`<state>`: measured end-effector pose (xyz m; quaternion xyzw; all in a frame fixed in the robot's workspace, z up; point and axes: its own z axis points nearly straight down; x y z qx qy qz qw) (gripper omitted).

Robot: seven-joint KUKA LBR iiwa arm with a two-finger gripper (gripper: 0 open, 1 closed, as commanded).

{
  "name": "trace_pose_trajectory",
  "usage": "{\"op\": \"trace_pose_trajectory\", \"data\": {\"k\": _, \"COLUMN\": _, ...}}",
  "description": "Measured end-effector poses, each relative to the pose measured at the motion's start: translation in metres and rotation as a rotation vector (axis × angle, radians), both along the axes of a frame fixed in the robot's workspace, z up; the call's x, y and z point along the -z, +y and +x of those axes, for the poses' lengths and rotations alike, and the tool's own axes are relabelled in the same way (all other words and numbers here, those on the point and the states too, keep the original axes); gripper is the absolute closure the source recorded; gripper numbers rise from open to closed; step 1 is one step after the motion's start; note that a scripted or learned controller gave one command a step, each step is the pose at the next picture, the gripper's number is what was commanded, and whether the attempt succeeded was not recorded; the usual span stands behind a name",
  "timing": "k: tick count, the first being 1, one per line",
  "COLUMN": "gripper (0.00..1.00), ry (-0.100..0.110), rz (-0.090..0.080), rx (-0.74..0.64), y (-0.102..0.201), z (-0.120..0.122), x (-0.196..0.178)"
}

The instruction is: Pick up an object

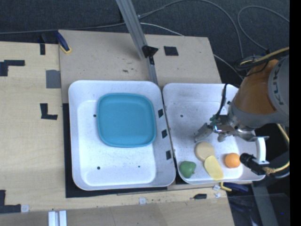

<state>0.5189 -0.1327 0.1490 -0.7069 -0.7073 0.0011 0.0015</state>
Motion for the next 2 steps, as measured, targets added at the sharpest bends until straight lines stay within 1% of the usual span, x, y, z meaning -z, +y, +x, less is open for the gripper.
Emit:
{"op": "trace_pose_trajectory", "data": {"k": 1, "gripper": 0.00, "ry": -0.005, "rz": -0.001, "rx": 0.000, "y": 0.004, "z": 0.005, "x": 0.058}}
{"op": "trace_pose_trajectory", "data": {"k": 2, "gripper": 1.00, "ry": -0.005, "rz": -0.002, "rx": 0.001, "y": 0.003, "z": 0.005, "x": 0.047}}
